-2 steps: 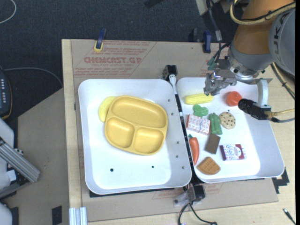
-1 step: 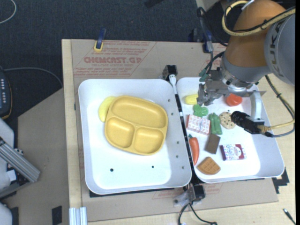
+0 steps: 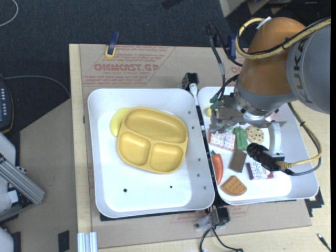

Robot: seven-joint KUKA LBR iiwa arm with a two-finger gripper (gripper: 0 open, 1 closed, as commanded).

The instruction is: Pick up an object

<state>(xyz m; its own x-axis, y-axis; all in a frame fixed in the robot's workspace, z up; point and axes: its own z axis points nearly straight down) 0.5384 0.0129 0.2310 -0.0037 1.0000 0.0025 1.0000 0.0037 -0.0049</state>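
My gripper (image 3: pixel 224 124) hangs low over the upper left part of the right bin (image 3: pixel 302 185), under the arm's orange band. Just below it lies a red-and-white packet (image 3: pixel 222 140). A green piece (image 3: pixel 240 137) and a round speckled cookie (image 3: pixel 255 135) lie to its right. Closer to the front are an orange carrot (image 3: pixel 217 168), a brown bar (image 3: pixel 238 160), a purple packet (image 3: pixel 256 170) and a tan waffle-like piece (image 3: pixel 233 185). A small yellow item (image 3: pixel 209 111) peeks out at the gripper's left. The arm hides the bin's far right part.
The left bin (image 3: pixel 105 177) holds a yellow divided plate (image 3: pixel 151 139) lying over a yellow piece (image 3: pixel 117 121). A black divider rail (image 3: pixel 199 125) runs between the bins. A black cable fitting (image 3: pixel 262 155) hangs off the wrist above the right bin.
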